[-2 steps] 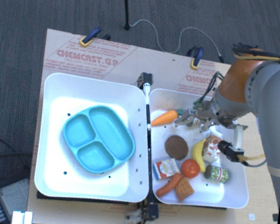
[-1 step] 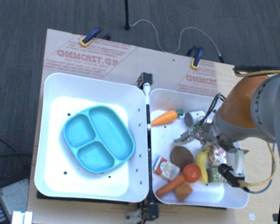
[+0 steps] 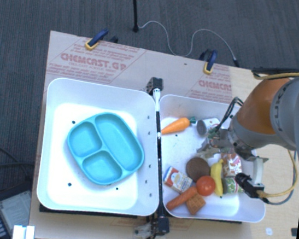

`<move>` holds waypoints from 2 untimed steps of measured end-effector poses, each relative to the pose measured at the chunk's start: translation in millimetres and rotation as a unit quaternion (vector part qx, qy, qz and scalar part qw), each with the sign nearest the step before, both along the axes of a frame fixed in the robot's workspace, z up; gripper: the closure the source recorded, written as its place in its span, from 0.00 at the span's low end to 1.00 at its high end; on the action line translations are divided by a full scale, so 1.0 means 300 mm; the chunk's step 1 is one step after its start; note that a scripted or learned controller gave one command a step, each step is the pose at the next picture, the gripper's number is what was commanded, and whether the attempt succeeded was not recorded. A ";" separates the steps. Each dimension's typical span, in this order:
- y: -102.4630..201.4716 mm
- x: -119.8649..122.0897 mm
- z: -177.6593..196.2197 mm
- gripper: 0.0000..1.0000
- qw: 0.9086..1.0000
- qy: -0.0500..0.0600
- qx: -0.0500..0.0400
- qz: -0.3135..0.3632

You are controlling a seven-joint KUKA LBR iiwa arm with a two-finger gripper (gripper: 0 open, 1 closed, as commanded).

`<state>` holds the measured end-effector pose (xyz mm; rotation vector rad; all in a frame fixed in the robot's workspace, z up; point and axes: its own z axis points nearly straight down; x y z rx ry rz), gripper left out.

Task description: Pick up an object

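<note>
Lying in the left bin (image 3: 58, 98), a blue plate (image 3: 105, 147) with three compartments rests flat. The right bin (image 3: 247, 213) holds the objects to pick: a carrot (image 3: 175, 125) near the top left corner, a small carton (image 3: 177, 179), a second carrot (image 3: 181, 198), a waffle piece (image 3: 195, 205), a brown round thing (image 3: 198, 168), a tomato (image 3: 205, 185) and a banana (image 3: 217, 177). The gripper (image 3: 216, 144) is low over this pile, just above the banana; if it pinches something I cannot tell.

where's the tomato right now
The tomato sits in the right bin, near its front edge, touching the banana on its right and a carrot at its lower left.
</note>
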<state>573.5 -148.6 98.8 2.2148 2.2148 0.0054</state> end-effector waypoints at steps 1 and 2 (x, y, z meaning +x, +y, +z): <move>0.000 -0.001 -0.001 0.00 1.000 0.000 0.000 0.000; 0.129 -0.115 -0.035 0.00 1.000 -0.001 -0.001 0.000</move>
